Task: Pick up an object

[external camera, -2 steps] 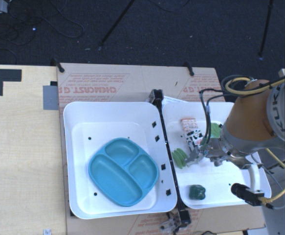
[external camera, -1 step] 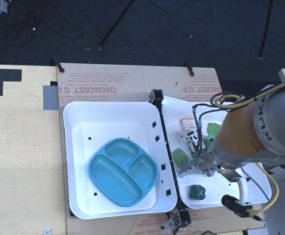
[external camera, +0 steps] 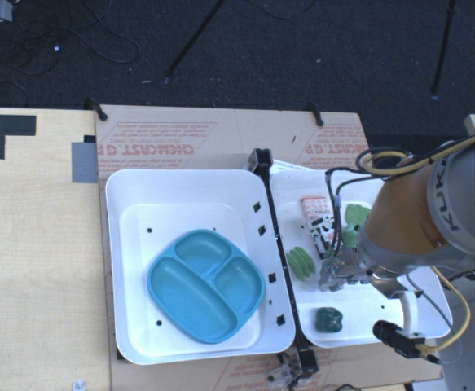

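My gripper (external camera: pixel 332 277) reaches down into the right bin (external camera: pixel 359 332), near its middle, under the arm's orange wrist band. A ribbed light green object (external camera: pixel 301 261) lies just left of the gripper, near the divider. A dark green lump (external camera: pixel 329 319) sits below it toward the bin's front. A small white and red packet (external camera: pixel 315 208) lies at the back, with a black and white item (external camera: pixel 322 233) beneath it. A bright green piece (external camera: pixel 356 216) peeks out beside the arm, partly hidden. The arm covers the fingertips.
The left bin (external camera: pixel 131 218) holds a blue divided plate (external camera: pixel 206 284). A black clamped divider (external camera: pixel 271 243) separates the bins. Cables loop over the arm at the right. Cardboard lies under the bins, with the wooden bench to the left.
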Controlling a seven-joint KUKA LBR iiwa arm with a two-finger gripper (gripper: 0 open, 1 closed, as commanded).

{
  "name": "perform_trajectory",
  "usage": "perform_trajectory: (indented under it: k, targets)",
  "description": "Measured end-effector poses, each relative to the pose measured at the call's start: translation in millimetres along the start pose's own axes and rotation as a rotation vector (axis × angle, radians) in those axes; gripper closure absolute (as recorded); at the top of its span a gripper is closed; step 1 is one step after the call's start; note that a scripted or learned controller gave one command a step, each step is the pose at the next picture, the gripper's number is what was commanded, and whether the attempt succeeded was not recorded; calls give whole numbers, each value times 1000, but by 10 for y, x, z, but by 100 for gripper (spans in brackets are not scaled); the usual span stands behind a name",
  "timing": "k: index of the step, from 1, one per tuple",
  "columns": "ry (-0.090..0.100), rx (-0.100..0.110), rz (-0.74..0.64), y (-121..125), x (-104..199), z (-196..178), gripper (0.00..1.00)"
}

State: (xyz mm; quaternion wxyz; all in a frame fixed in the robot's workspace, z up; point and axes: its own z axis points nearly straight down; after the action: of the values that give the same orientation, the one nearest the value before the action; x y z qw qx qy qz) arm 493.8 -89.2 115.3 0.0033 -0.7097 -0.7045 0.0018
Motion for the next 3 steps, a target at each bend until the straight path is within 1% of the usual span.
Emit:
perform_trajectory:
  k: [1, 2, 3]
  targets:
    - [-2, -7, -2, -94, -45, -549, 100]
    - [-2, -6, -8, -93, -52, -872, 100]
    - [0, -2, -11, -176, 490, -849, 100]
